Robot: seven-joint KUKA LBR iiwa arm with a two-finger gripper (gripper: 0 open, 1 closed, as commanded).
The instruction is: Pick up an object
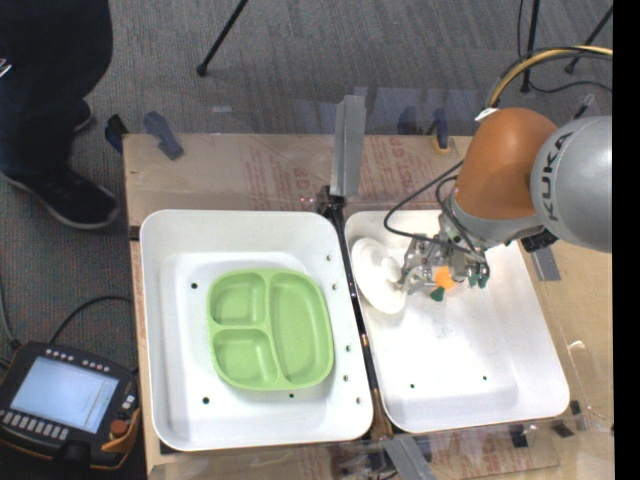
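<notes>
Left shallow white bin [170,258]: pale green three-compartment plastic plate [270,328]. Right shallow white bin [500,368]: round white dish [378,273] beside the two-finger gripper [443,278]; its grip cannot be told.

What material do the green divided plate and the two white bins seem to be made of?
The green divided plate looks like moulded plastic: one even colour, rounded compartment walls, a soft matte sheen. The left bin and the right bin also look like plastic, smooth and slightly glossy with rounded corners, though painted metal cannot be excluded.
</notes>
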